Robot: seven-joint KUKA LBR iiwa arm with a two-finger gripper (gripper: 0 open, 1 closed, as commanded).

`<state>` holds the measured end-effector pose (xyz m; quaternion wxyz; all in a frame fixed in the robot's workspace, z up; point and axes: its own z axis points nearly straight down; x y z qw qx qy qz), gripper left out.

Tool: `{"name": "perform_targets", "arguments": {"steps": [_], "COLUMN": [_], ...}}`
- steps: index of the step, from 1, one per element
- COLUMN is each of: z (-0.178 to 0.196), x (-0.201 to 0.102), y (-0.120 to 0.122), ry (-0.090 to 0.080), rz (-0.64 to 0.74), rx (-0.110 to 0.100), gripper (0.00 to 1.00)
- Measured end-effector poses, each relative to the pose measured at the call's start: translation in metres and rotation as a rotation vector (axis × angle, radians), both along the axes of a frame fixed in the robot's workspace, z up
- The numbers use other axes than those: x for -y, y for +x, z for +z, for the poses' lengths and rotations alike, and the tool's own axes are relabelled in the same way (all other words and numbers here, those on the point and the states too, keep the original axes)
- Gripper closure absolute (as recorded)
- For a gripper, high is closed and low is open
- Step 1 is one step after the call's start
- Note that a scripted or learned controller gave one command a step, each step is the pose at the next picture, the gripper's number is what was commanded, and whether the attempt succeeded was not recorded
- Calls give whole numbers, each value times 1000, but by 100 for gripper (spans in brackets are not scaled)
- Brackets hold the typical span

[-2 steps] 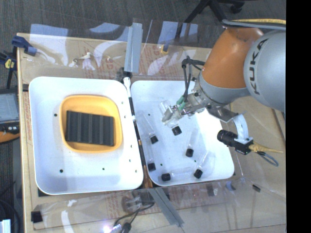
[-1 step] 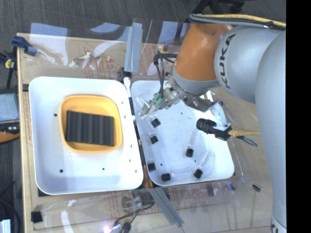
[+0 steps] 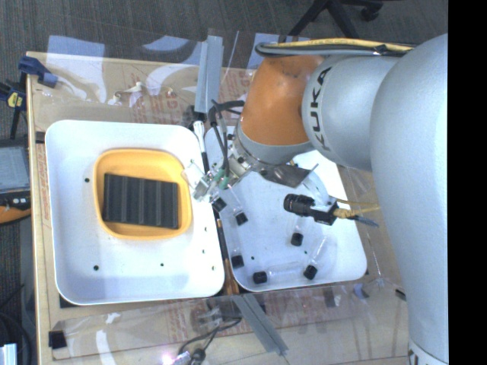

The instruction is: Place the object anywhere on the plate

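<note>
gripper (image 3: 204,185): over left bin's right edge, grip state impossible to tell
plate (image 3: 141,162): yellow, mid left bin (image 3: 68,265)
risk: drop short, onto bin floor

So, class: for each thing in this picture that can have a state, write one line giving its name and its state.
Yellow plate: lying flat in the left bin, a dark ridged insert in it.
Left bin: holds the yellow plate.
Right bin: holds small dark pieces, scattered apart.
Gripper: over the seam between the bins, by the plate's right rim.
</note>
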<state>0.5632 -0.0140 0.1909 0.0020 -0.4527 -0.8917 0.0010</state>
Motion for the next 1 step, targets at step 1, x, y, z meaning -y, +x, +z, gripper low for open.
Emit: {"name": "perform_targets", "arguments": {"steps": [1], "z": [0], "x": [0], "y": [0], "ry": [0], "rz": [-1], "rx": [0], "gripper": [0]}}
